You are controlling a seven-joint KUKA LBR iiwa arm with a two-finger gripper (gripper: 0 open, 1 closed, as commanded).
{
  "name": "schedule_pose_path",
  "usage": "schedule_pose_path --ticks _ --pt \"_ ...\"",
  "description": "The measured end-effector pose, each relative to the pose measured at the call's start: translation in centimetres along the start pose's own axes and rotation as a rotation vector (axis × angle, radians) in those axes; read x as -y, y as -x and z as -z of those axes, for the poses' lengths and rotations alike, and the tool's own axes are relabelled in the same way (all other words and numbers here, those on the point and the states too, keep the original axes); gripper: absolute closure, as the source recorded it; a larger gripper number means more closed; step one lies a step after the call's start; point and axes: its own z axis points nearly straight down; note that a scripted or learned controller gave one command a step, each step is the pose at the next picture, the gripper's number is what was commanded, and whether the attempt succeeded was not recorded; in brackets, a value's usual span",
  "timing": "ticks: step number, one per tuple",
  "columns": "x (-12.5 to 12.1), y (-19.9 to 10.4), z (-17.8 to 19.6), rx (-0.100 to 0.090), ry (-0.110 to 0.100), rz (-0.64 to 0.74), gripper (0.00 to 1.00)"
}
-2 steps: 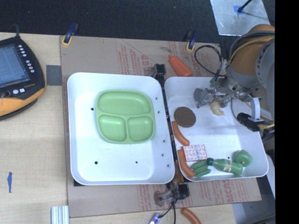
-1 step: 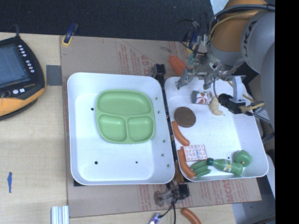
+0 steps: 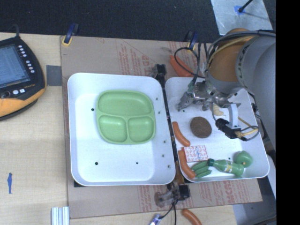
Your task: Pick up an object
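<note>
since the gripper [image 3: 202, 99] hangs low over the right bin [image 3: 257, 172] near the brown patty [image 3: 201, 127], its jaws' state i cannot tell.

the brown cardboard sheet [image 3: 117, 55] under the two bins carries faint red printing along its edges, too pale and small to read. the small white card [image 3: 195, 153] in the right bin [image 3: 262, 165] bears a red pattern or print, but no words can be made out. the screen of the orange-and-black handheld pendant [image 3: 14, 76] at the left shows lines that are illegible.
</note>
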Motion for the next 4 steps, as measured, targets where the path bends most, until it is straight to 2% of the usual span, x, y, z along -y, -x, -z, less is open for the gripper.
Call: schedule_pose_path --ticks 1,2,3,4 --pt "5.8 4.3 0.2 0.001 0.002 0.001 0.00" --pt "-2.6 4.7 -0.4 -0.002 0.004 -0.001 0.00" --pt "-2.7 4.7 0.8 -0.002 0.005 0.002 1.00" --pt "-2.6 -2.9 9.7 -0.002 0.004 0.001 1.00"
